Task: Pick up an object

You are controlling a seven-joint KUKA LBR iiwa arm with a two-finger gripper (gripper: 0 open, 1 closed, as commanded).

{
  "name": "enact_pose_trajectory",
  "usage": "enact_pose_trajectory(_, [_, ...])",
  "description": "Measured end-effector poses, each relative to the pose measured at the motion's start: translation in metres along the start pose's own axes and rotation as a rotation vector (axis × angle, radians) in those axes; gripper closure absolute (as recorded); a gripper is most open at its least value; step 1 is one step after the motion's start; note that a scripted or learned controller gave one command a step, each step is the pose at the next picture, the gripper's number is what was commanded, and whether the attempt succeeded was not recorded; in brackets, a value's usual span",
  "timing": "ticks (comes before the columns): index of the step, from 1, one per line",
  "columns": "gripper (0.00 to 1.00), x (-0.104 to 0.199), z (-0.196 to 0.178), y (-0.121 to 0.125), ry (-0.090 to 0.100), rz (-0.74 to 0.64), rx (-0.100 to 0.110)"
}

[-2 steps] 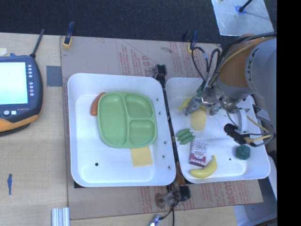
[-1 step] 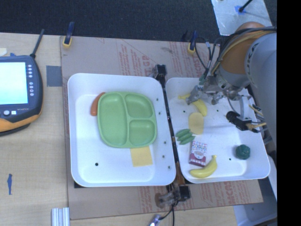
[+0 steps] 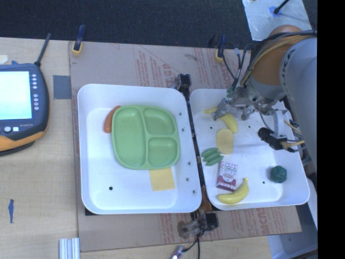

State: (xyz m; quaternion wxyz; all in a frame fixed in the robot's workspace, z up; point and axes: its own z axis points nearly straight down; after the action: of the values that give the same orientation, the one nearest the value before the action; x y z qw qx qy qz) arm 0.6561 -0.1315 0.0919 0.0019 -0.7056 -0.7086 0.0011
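My gripper (image 3: pixel 235 108) hangs low over the far part of the right bin (image 3: pixel 294 196). Just below it lies a small yellow piece (image 3: pixel 230 123), and a yellow scrap (image 3: pixel 209 111) sits to its left. Further toward the front are a pale yellow piece (image 3: pixel 225 141), a green pea pod (image 3: pixel 211 156), a red and white packet (image 3: pixel 228 175), a banana (image 3: pixel 235 194) and a dark green round thing (image 3: pixel 278 174).
The left bin (image 3: pixel 97 196) holds a green divided plate (image 3: pixel 145 136), an orange sausage (image 3: pixel 108 121) partly under the plate's left edge, and a yellow cheese slice (image 3: pixel 162 179). A tablet-like pendant (image 3: pixel 19 104) lies at the bench's left. Black cables (image 3: pixel 277 139) trail from the wrist over the right bin.
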Motion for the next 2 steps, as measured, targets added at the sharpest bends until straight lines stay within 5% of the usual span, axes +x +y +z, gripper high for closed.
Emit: enact_pose_trajectory(2, [0.0, -0.001, 0.0, -0.018, -0.001, 0.0, 0.0])
